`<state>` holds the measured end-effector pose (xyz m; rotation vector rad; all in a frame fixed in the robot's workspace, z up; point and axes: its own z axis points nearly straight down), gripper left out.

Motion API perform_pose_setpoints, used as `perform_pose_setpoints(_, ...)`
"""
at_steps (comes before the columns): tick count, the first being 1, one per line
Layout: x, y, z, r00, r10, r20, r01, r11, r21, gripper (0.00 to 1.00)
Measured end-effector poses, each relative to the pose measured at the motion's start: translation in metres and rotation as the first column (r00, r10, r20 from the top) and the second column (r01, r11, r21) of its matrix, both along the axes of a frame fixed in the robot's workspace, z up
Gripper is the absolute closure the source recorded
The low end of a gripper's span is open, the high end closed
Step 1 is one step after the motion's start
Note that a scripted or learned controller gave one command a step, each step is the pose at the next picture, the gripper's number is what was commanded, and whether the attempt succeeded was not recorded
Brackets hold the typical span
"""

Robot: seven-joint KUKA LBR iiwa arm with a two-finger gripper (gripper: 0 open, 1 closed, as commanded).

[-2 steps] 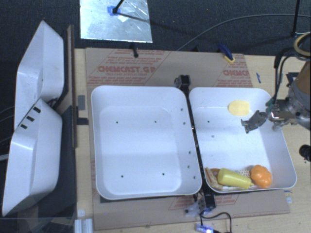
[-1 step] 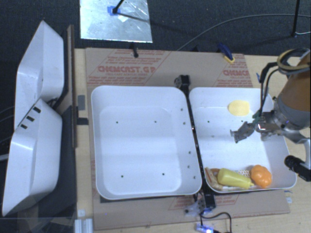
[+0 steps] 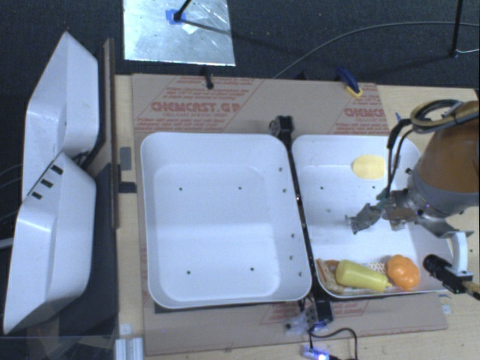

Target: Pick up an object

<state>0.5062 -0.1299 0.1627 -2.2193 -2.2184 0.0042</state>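
While weighing which piece to lift, settling on the yellow oblong object [image 3: 362, 274], lying on its side against the near wall of the right bin [image 3: 330, 178], just beside the orange round object [image 3: 403, 271] and perhaps touching it. Judging it smooth and plastic-like, so probably weighing little, keeping its shape under a squeeze, and slipping readily if pinched near a tapered end. Favouring a hold across the middle of its short width (though crowding the bin wall on the near side, leaving little room there). Rating the orange round object as likely light and firm too, yet tending to roll away from a glancing touch. Noticing something flat with reddish marks under both, too small to identify. Seeing also a pale yellow disc [image 3: 368, 166] well apart toward the far side of the same bin, lying flat and thin, probably proving hard to get under. Finding the gripper [image 3: 364, 220] hovering over bare white floor between disc and oblong object, carrying nothing visible; not managing to tell whether spread or closed. Moving outward: passing the left bin [image 3: 217, 223] set alongside, both resting on a printed cardboard sheet [image 3: 195, 103], with dark flooring, a shiny metal plate [image 3: 176, 21], loose cables and stacked white tubs [image 3: 60, 201] lying beyond.
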Motion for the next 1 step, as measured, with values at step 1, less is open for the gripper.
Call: perform_pose_setpoints(1,-0.0011,-0.0061,-0.0604,1.000,0.000,0.000,0.000,1.000,0.000,0.00)
